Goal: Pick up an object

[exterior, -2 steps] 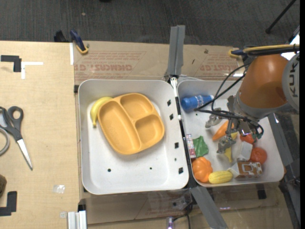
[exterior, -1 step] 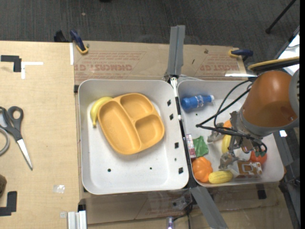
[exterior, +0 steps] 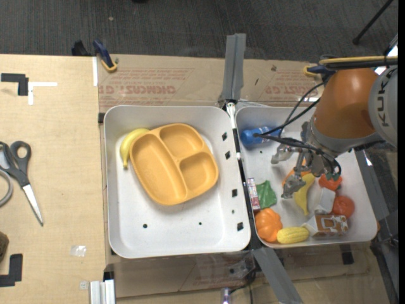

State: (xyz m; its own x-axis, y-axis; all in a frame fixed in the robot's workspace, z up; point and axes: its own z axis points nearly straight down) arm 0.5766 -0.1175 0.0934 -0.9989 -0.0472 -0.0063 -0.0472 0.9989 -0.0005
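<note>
In the right bin (exterior: 367, 233), the gripper (exterior: 297, 183) hangs low over the toy pile, arm coming in from 2 o'clock. Whether its fingers are apart or together: cannot tell, wrist and cables block it. Nearest item is a yellow banana-like piece (exterior: 302, 196) just beside the tip, long axis roughly 12-to-6. Corn cob (exterior: 292, 235) lies at the 6 o'clock wall, axis 9-to-3. Left bin (exterior: 120, 233) carries a yellow divided plate (exterior: 174, 163).
</note>
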